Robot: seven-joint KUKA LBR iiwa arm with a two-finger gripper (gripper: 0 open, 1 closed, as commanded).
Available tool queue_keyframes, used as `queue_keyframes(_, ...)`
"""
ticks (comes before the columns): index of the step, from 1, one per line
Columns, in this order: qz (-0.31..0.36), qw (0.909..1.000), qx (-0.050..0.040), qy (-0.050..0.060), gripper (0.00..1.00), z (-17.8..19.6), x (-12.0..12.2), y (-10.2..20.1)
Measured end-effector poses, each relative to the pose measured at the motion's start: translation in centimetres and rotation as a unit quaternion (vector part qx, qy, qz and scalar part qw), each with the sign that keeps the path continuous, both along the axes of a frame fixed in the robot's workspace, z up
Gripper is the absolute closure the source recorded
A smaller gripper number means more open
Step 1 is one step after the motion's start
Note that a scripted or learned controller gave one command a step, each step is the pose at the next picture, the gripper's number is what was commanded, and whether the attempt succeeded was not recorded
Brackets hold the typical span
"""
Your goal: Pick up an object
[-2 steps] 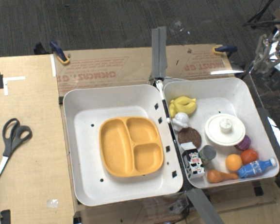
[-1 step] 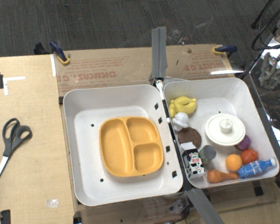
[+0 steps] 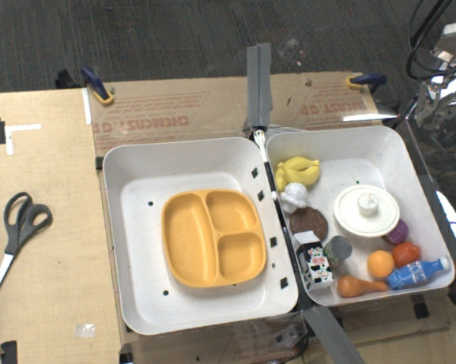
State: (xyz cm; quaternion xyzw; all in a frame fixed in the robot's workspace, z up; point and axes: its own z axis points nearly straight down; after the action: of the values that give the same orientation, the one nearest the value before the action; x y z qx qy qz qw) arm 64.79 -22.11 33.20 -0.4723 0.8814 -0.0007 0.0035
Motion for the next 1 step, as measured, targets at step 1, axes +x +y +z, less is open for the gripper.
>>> queue_keyframes(1, 0.135, 0.9908, -0.0004, 0.000, 1.00, -0.72, 0.80, 0.09)
